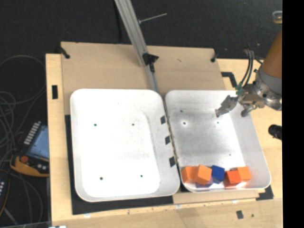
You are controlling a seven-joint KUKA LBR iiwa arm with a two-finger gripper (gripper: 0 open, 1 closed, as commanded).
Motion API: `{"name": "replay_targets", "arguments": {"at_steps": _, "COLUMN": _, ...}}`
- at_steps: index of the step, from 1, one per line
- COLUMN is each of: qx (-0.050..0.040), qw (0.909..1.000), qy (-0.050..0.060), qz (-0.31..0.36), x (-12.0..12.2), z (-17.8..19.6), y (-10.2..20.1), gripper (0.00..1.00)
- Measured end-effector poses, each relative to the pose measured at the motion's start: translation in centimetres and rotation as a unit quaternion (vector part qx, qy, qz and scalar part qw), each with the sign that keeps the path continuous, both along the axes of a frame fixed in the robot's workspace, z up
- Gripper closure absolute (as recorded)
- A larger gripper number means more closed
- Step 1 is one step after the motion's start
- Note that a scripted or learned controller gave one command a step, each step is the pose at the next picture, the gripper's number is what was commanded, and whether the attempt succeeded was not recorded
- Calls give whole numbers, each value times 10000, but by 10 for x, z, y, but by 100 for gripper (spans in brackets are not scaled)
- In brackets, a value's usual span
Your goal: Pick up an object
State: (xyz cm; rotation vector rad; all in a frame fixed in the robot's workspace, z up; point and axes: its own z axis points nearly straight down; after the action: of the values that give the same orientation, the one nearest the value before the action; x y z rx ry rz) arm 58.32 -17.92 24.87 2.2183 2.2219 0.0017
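Several small blocks lie in a row along the near wall of the right bin (209,137): an orange block (190,173), a second orange block (204,174), a blue block (218,172), a red-orange block (232,176) and another orange one (244,173). My gripper (234,107) hangs over the far right part of that bin, well above and behind the blocks. Its fingers stand apart, open, with nothing between them.
The left bin (116,141) sits beside the right one on the wooden bench. A slanted metal rail (135,30) runs from the top down to the gap between the bins. Cables and a hand-held pendant (33,148) lie off the bench at left.
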Motion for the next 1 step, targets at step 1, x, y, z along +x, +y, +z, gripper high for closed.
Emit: {"name": "replay_targets", "arguments": {"at_steps": 1, "qx": 7, "qw": 10000, "qy": 34, "qz": -3, "x": -24, "z": -54, "y": 26, "gripper": 0}}
